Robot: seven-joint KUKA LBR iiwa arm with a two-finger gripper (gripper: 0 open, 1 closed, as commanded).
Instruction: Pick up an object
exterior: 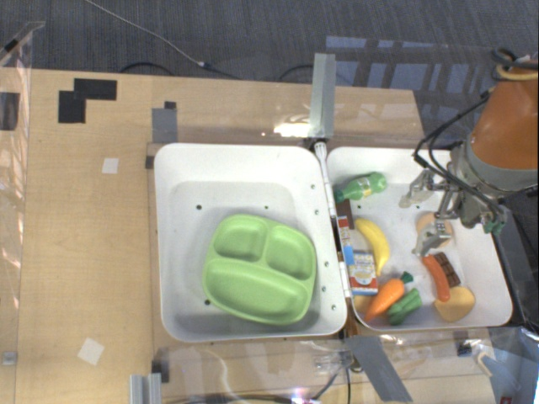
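From above, the gripper (434, 225) hangs over the right bin (396, 162), its fingers (434, 241) spread apart with nothing between them. Just below it lies a toy hot dog (439, 276), beside a tan toy wedge (456, 303). Left of the gripper sit a banana (374, 242), a green bottle (362, 185), and a carrot (385, 297). The left bin (181, 175) holds a green divided plate (259, 268).

I see my arm (508, 129) as a broad orange band over a grey wrist, black cables looping beside it, ending in a pale metal gripper (434, 225).
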